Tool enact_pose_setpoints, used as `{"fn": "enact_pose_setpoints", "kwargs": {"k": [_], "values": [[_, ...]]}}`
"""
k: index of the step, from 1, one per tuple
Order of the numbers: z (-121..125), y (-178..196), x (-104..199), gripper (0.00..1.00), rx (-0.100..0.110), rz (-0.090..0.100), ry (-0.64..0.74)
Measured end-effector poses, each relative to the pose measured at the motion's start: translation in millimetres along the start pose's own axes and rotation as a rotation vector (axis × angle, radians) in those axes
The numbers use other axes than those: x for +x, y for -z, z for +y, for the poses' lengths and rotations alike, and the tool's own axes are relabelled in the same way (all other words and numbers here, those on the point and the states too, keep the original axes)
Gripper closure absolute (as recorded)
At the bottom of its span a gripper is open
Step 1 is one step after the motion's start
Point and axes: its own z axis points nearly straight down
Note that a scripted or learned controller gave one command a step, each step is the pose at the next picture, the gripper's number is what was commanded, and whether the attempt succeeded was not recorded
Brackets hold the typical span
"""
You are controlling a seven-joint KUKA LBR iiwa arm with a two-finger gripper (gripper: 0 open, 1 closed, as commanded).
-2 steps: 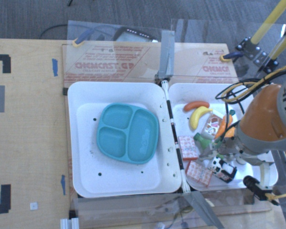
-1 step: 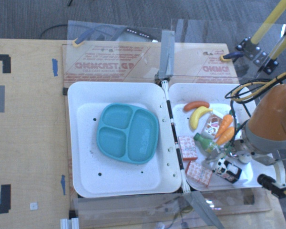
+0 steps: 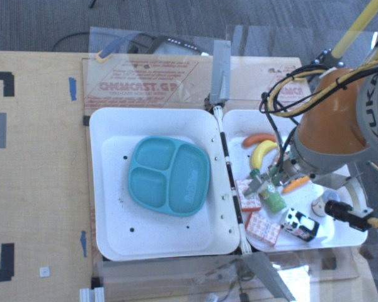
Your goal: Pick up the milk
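- The milk (image 3: 300, 224), a small black-and-white carton, is lying in the right bin (image 3: 340, 238) near its front edge, apart from the claw.
- The claw (image 3: 264, 184) is hovering over a green item (image 3: 274, 201) and red-white boxes (image 3: 263, 228); whether it is clenched, I cannot tell.
- A banana (image 3: 263, 152) is lying behind.
- The left bin (image 3: 107, 187) is holding a teal divided plate (image 3: 169, 176).

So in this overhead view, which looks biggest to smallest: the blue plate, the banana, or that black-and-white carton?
1. Blue divided plate, by far the largest.
2. Banana and black-and-white carton look similar; the arm partly hides the banana, so no ranking.
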Motion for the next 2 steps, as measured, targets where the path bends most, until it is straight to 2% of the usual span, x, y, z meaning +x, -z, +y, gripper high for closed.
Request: {"fn": "enact_pose_setpoints", "kwargs": {"k": [1,2], "values": [[-49,-58,-53,0.00,0.004,0.003,0.025],[-74,-82,-114,0.00,0.000,0.000,0.188]]}}
